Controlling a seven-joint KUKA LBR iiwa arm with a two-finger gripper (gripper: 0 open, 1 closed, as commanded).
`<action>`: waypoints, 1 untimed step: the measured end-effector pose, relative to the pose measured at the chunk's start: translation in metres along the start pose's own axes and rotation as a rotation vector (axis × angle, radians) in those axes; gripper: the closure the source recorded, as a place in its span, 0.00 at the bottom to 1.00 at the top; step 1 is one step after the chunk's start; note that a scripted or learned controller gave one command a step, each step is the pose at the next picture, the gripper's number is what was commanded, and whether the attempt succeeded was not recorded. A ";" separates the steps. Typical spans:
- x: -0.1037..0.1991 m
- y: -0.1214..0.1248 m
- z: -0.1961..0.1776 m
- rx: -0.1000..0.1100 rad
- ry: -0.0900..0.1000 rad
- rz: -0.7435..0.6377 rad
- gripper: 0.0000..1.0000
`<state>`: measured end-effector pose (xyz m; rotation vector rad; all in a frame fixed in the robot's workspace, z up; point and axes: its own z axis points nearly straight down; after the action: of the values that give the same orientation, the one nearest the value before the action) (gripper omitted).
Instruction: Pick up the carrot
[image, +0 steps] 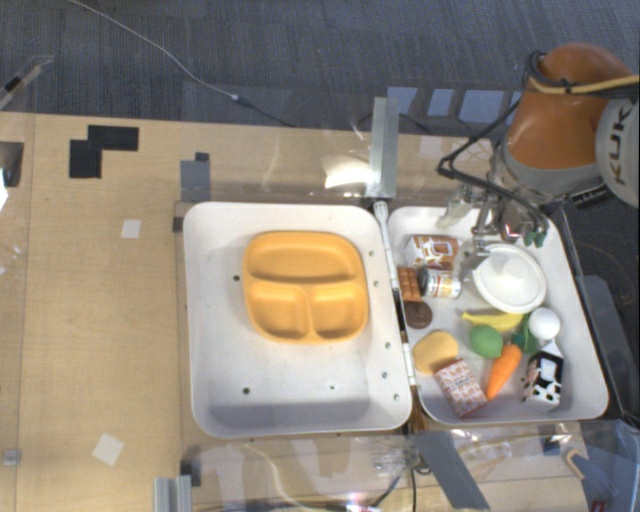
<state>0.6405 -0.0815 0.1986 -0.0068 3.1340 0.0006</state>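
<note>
The orange carrot lies tilted in the right bin, near its front right, between a green fruit and a black-and-white cow-patterned carton. My gripper hangs over the bin's far edge, just behind a white bowl and well away from the carrot. Its metal parts are tangled with cables in this view, and nothing is seen held in it.
Around the carrot are a yellow banana, a white egg, a yellow wedge, a red patterned box, a small can and a snack packet. A yellow divided plate sits in the left bin.
</note>
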 end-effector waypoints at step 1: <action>0.117 -0.044 -0.012 0.002 0.000 0.238 0.00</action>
<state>0.5238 -0.1257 0.2094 0.3654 3.1125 -0.0011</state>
